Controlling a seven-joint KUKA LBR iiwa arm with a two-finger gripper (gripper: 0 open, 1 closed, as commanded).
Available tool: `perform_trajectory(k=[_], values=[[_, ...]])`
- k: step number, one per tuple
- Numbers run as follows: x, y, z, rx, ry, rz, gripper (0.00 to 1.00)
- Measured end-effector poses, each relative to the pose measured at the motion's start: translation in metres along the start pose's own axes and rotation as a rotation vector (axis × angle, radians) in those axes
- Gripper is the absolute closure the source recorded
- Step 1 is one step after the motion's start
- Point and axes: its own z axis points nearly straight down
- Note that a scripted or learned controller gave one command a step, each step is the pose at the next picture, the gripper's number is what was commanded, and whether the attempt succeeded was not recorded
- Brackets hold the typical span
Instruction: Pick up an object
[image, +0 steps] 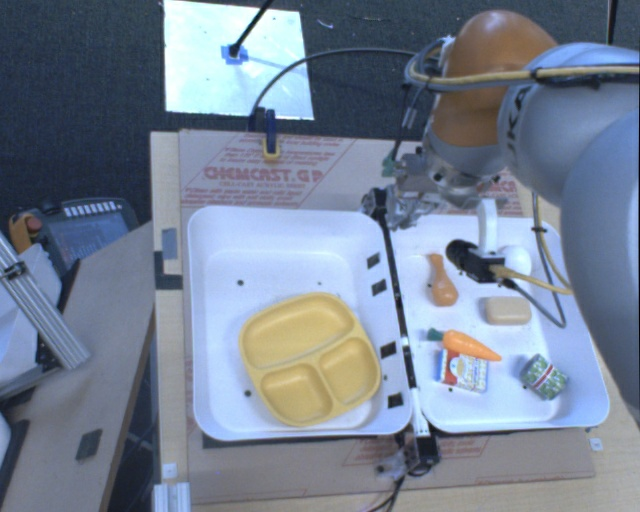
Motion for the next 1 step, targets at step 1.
perform_trajectory(k=[1], values=[[0.0582,0.0032,-0.0077,0.0,0.002,-0.001,1.0]])
